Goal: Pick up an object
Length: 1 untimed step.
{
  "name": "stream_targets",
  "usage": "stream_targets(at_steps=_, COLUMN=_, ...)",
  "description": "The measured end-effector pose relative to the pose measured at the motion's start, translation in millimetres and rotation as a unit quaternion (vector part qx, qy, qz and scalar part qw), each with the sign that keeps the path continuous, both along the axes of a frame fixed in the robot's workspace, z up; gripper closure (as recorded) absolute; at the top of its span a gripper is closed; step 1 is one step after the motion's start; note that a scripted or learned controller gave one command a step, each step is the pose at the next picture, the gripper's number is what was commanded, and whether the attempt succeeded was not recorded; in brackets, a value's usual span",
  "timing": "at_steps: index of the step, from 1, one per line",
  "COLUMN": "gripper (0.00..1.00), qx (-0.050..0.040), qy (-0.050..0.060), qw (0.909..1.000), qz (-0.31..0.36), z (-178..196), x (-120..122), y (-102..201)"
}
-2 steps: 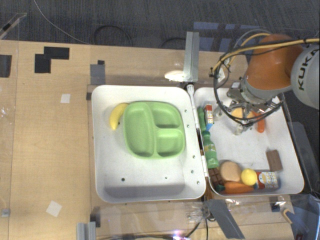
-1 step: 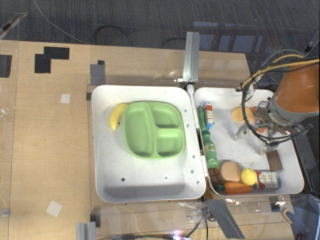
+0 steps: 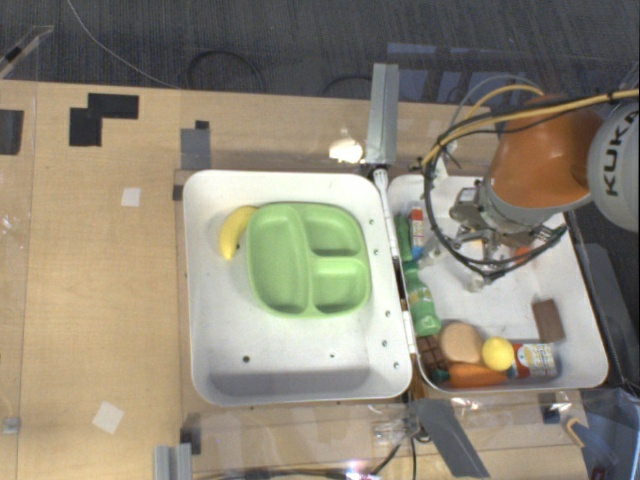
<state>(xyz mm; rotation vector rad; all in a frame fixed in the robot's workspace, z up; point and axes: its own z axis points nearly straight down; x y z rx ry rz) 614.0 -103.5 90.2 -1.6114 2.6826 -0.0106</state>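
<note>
1. A tan wooden bench [image 3: 90, 298] is being viewed from above, with dark carpet behind it and two white bins set side by side on it.

2. The left bin [image 3: 215, 363] is being occupied by a green divided tray [image 3: 305, 258], with a banana [image 3: 234, 230] lying just beside the tray's left edge.

3. The right bin [image 3: 585, 358] is being used for the smaller items: a green packet [image 3: 422, 308] is lying along its left wall, and a tan round item [image 3: 461, 343], a yellow lemon-like ball [image 3: 497, 353], an orange carrot-like piece [image 3: 475, 375] and a small jar [image 3: 536, 359] are crowding the near edge. A brown block [image 3: 547, 319] is lying apart, near the right wall.

4. The gripper [image 3: 487, 265] is being held over the bare middle of the right bin, under the orange band. Whether it is spread or pressed together cannot be told, since the wrist and cables are hiding it.

5. Nothing is being seen held, so the pick is being judged as not yet made.

6. A lone target is being advised: the brown block is standing clear of neighbours, whereas the clustered items are likely to be nudged together and slip.

7. A straight descent over the chosen item's middle is being recommended, well away from the bin wall.
</note>
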Motion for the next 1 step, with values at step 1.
stream_targets(at_steps=1, gripper=0.0, qx=-0.0002, qy=-0.001, qw=0.9999, qz=-0.013, z=1.0, x=-61.6, y=-24.1)
